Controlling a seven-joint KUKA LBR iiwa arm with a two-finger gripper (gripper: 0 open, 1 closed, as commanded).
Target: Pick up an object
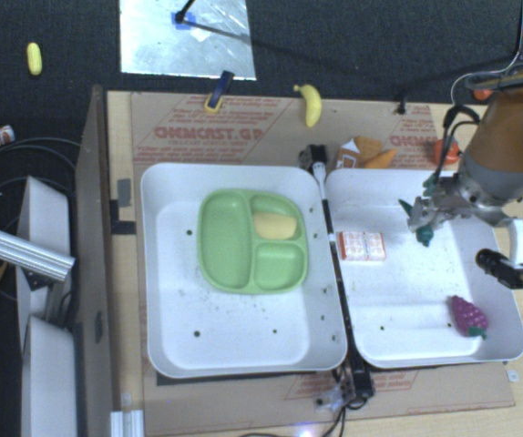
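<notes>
The tool (424, 233) hangs low over the right bin (407, 335), near its 12 o'clock rim, pointing down at bare white floor. Whether it is apart or together cannot be told from this slant, and nothing shows clamped in it.

The nearest candidate is a small red-and-white box (362, 245), lying flat at about 8 o'clock from the tool, near but not touching it. Its print is too small to read. A purple grape bunch (468, 316) sits at 5 o'clock, well apart and close to the bin's wall. I judge the box the likelier target, being closer and out in the open, while the grapes leave less room beside the wall.

Further out at 9 o'clock, the left bin (179, 335) holds a green divided plate (243, 253) with a yellow piece (275, 224) in its upper-right compartment. Beyond both bins, at 11 o'clock, a banana (310, 104) lies on a cardboard sheet (271, 116) whose red lettering reads "CHEMCAST GP".
</notes>
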